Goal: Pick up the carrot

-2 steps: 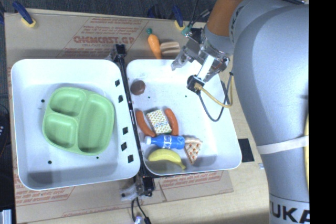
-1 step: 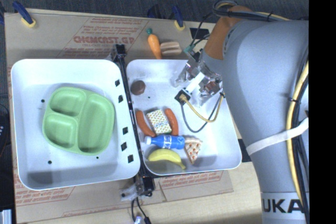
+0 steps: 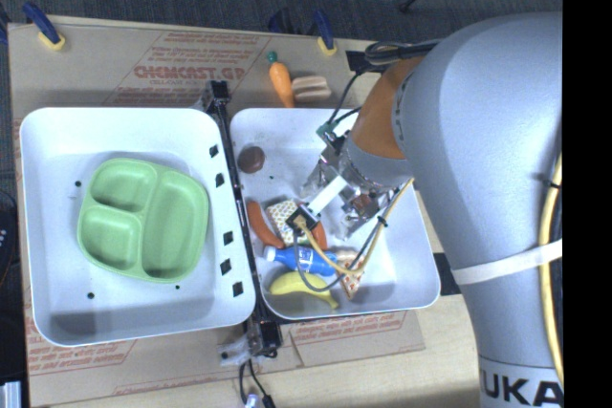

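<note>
Camera view: the carrot (image 3: 279, 82) lies on the worktop (image 3: 172, 72) just beyond the right bin (image 3: 421, 277), outside it. The tool (image 3: 308, 223) hangs low over that bin's clutter; its grip I cannot tell. Reaching phase, seemingly misplaced; next it should lift and travel to the carrot.

Green divided plate (image 3: 143, 217) in left bin (image 3: 48, 148), banana (image 3: 301, 289) and brown ball (image 3: 251, 158) in right bin (image 3: 287, 124), cardboard-covered desk (image 3: 143, 62)
</note>
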